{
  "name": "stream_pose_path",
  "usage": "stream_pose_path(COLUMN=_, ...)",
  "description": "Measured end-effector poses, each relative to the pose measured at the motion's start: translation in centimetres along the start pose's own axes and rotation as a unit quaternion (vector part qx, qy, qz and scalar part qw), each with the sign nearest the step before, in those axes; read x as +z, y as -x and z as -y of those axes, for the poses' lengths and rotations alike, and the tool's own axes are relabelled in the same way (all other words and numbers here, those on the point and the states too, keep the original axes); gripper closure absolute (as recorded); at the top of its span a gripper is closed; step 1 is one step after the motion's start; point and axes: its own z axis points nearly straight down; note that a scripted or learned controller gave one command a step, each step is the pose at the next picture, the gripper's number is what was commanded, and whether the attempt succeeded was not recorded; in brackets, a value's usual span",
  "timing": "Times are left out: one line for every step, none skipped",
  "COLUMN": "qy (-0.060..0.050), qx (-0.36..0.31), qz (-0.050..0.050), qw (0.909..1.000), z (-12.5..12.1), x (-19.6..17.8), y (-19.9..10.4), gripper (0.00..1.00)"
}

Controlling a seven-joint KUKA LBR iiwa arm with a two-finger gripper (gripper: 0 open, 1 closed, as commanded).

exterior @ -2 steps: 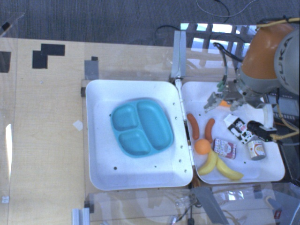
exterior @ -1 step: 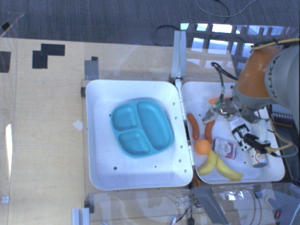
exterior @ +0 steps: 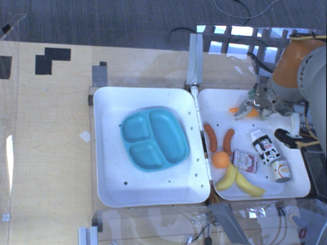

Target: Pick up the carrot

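Nearest the camera, two bananas point(exterior: 239, 180) lay at the front of the right bin point(exterior: 301, 190), forming a V. Just behind them sat an orange point(exterior: 220, 159) and a small pink packet point(exterior: 244, 161), with two sausages point(exterior: 210, 137) upright beside the wall shared with the left bin point(exterior: 104, 188). That left bin held a blue divided plate point(exterior: 154, 139). To the right of the packet lay a white printed carton point(exterior: 264, 146), and a small can point(exterior: 281, 170) nearer the front.

From the right edge the arm point(exterior: 301, 68) reached in, its orange band above the grey wrist, bent down over the back of the right bin. Its claw point(exterior: 250, 109) sat low at the bin floor, right at the carrot point(exterior: 245, 112), whose orange showed on either side of the metal tips. The tips seemed to straddle the carrot, but the view was too small and cluttered to tell whether they were apart or closed on it. Both bins rested on the pale wooden worktop point(exterior: 51, 152).
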Motion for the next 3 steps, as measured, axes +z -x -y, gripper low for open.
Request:
stream_pose_path(qy=0.002, qx=-0.003, qz=0.001, qw=1.0, z=-0.2, x=-1.2, y=-0.1, gripper=1.0)
stream_pose_path(qy=-0.011, qx=0.2, qz=0.005, qw=0.9796, z=-1.1, x=0.0, y=-2.5, gripper=1.0)
stream_pose_path(qy=-0.012, qx=0.406, qz=0.001, qw=0.9137, z=-1.3, x=0.1, y=-2.6, gripper=1.0)
